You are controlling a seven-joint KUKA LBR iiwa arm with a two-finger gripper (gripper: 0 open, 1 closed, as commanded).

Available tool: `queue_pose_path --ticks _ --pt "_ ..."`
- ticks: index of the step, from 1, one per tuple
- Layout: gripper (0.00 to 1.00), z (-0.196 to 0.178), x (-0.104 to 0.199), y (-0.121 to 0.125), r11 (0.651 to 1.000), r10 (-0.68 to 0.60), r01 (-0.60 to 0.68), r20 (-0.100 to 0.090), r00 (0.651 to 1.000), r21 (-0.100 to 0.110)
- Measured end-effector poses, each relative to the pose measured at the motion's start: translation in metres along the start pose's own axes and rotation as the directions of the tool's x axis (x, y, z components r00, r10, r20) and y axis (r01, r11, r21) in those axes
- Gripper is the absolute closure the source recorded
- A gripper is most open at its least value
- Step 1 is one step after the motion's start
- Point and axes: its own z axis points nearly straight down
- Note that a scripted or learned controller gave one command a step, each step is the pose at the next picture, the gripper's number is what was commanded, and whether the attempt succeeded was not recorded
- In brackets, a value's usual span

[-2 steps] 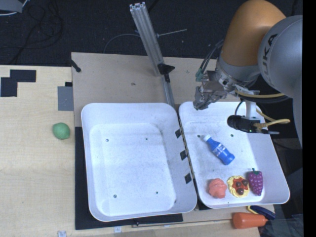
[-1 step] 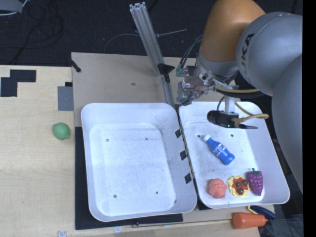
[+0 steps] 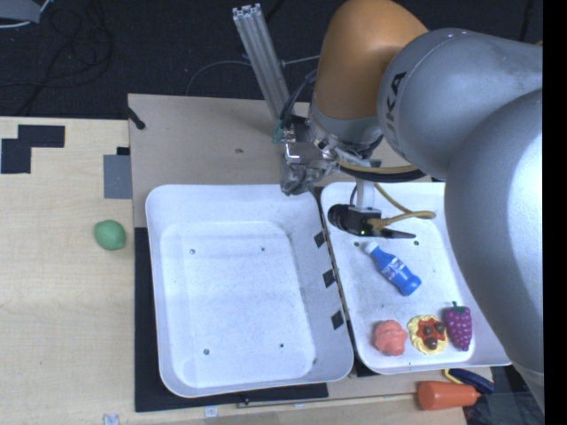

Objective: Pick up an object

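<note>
Several toys fill your right bin (image 3: 443,228); take the light, stiff blue bottle (image 3: 394,270) mid-body. Whether the gripper (image 3: 297,177) is gripping, I cannot tell.

Blue bottle (image 3: 394,270) lying (tilted) in right bin (image 3: 443,237).

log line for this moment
arm over bins' top edge | gripper holding nothing seen | right bin: blue bottle, grapes

Matt white bins (image 3: 177,204); pale wood bench (image 3: 53,282).
</note>
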Motion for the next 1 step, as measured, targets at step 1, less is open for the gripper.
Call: queue_pose_path --ticks 1 --pt "0.00 -0.0009 -0.0016 0.0003 1.000 0.002 -0.002 0.001 1.000 -0.001"
